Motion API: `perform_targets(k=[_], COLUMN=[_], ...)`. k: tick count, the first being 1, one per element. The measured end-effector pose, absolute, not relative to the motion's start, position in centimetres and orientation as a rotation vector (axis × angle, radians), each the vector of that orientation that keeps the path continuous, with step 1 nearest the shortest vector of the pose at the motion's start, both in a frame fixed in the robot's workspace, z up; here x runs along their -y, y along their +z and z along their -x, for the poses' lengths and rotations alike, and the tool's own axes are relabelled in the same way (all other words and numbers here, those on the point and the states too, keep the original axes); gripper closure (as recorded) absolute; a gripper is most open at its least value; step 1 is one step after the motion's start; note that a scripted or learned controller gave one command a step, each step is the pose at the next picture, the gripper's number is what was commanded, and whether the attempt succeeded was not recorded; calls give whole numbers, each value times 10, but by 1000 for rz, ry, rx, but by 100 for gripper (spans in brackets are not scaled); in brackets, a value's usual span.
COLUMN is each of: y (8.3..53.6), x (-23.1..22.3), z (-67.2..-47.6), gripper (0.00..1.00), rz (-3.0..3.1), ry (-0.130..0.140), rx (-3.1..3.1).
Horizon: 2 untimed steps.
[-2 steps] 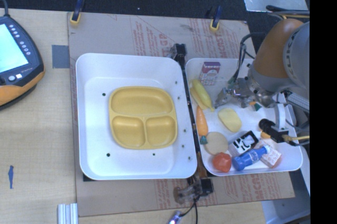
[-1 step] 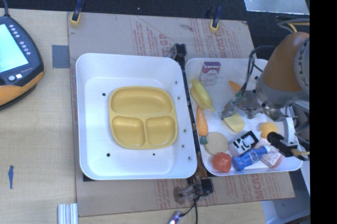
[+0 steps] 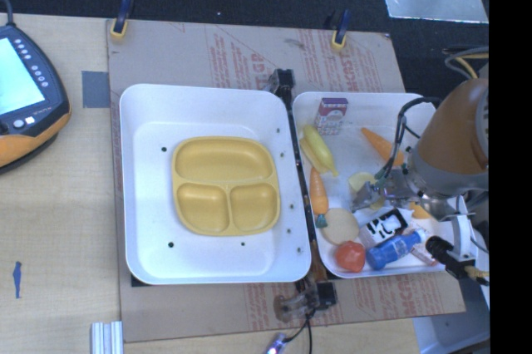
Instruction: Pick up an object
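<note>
The left bin [image 3: 141,178] holds a yellow divided tray [image 3: 224,182]; the right bin [image 3: 366,101] is crowded with toy food beneath the arm [image 3: 453,136]. The gripper [image 3: 371,193] sits low among a corn cob [image 3: 318,149], two carrots [image 3: 318,193] [image 3: 378,143], a blue bottle [image 3: 395,249], a pale round piece [image 3: 340,225] and a tomato [image 3: 351,256]; whether it is wide, narrow or holding anything cannot be told. Likely risk: with the pieces packed close, it closes between them, shoving neighbours aside or lifting nothing.

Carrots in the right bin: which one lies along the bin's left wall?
The carrot below the corn cob, lying lengthwise against the left wall. The other carrot lies slanted farther right, nearer the arm.
</note>
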State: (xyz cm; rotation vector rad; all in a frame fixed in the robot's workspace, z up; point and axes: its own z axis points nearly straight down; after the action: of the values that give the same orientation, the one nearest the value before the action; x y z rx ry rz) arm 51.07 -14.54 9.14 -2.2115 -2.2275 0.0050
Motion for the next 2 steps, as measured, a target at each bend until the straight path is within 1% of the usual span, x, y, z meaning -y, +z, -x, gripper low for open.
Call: perform_targets(k=[1, 2], y=[92, 92], x=[118, 127], z=[-574, -548], gripper=[0, 0], rz=[2213, 2212], ry=[4, 6], rx=[2226, 2227])
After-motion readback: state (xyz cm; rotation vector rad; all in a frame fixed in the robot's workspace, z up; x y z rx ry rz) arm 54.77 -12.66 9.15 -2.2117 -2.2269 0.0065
